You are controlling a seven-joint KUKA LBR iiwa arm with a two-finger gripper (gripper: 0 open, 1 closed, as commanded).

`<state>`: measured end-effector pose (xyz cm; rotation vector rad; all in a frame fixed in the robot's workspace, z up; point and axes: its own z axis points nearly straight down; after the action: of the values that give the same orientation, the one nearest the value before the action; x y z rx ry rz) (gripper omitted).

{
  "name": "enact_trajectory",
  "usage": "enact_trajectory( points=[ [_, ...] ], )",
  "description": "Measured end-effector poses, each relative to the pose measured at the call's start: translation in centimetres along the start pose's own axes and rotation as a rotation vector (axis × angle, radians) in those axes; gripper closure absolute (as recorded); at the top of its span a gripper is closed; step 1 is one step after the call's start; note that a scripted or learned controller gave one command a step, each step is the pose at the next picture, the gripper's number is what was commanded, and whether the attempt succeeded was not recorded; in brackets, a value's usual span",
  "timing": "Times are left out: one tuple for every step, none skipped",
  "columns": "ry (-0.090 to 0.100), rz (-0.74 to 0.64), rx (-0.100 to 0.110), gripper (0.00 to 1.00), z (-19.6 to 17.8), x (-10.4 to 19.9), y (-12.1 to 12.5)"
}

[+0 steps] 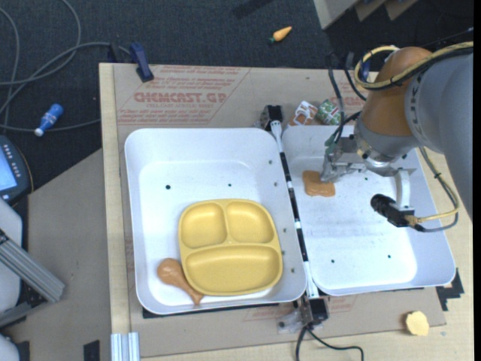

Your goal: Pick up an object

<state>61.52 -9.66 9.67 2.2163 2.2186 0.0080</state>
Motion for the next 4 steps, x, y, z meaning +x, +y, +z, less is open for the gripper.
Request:
enact_trajectory(
  points=[
    [0.002, 0.003, 0.013, 1.00, -0.5, -0.2, -4.7],
    [0.001, 0.001, 0.009, 0.00, -0.5, -0.2, -4.5],
    [-0.002, -0.003, -0.001, 0.00, 1.2, 0.0, 4.5],
    [0.001, 0.002, 0.011, 0.00, 1.2, -0.1, 0.6]
  ],
)
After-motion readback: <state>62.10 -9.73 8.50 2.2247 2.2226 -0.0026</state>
